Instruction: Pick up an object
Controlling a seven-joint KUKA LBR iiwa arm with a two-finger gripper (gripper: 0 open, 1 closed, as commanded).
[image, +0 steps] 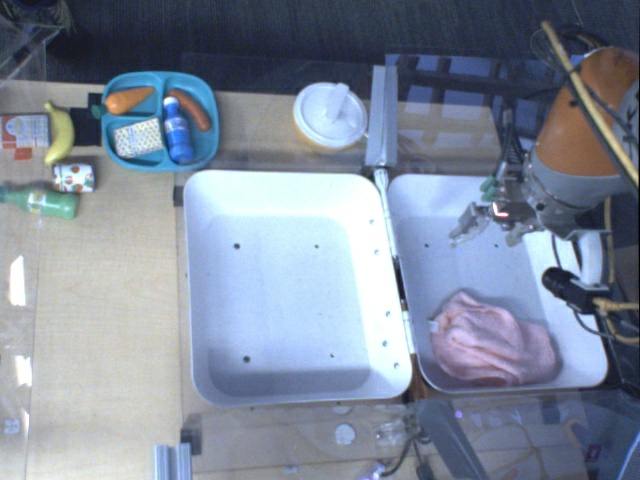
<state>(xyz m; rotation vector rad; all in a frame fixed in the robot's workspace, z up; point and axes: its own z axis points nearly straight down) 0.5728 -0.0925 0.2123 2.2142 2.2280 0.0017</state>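
Observation:
A crumpled pink cloth (492, 340) lies in the near part of the right bin (430, 208). My gripper (489, 232) hangs over the far half of that bin, above and behind the cloth and apart from it. Its two fingers are spread, open, with nothing between them. The grey arm with its orange band (585, 118) comes in from the right.
The left bin (290, 288) sits beside the right one, parted by a metal rail (380, 118). On the bench at the far left are a blue tray (160, 118) with toy food, a banana (60, 133), a small can (73, 177), a green bottle (40, 202) and a white lidded cup (330, 115).

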